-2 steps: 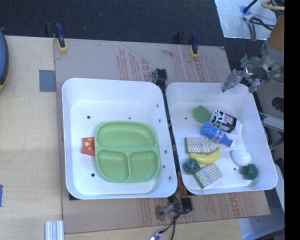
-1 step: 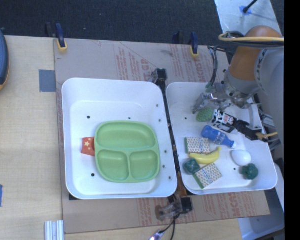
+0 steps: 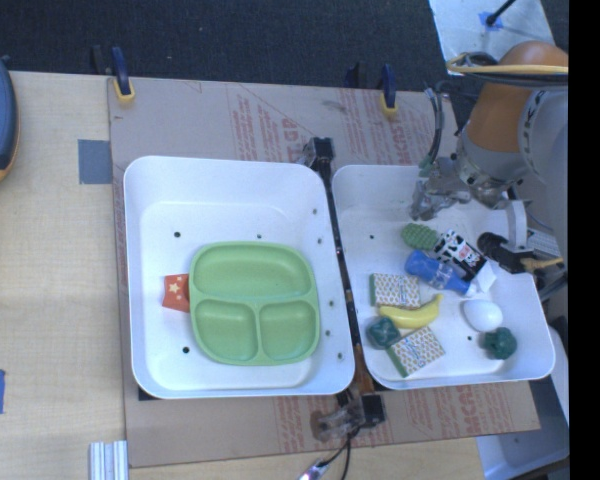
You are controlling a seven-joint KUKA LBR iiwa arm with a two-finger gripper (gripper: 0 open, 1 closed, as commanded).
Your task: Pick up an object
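A tan worktop (image 3: 50, 298) carries two white bins (image 3: 230, 183). The fingers (image 3: 432, 200) hang over the right bin; their spread cannot be told. A green ridged piece (image 3: 417, 235) lies just below them.

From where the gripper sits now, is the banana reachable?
Probably yes. The gripper hangs over the right bin's far end; the banana lies uncovered, though a blue bottle and patterned blocks crowd it.

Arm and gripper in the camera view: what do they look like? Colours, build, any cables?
The arm is grey with a wide orange band above the wrist. Below it sits a metallic grey gripper with thin dark fingers. A thin dark cable loops down the wrist's side. No markings are readable at this resolution.
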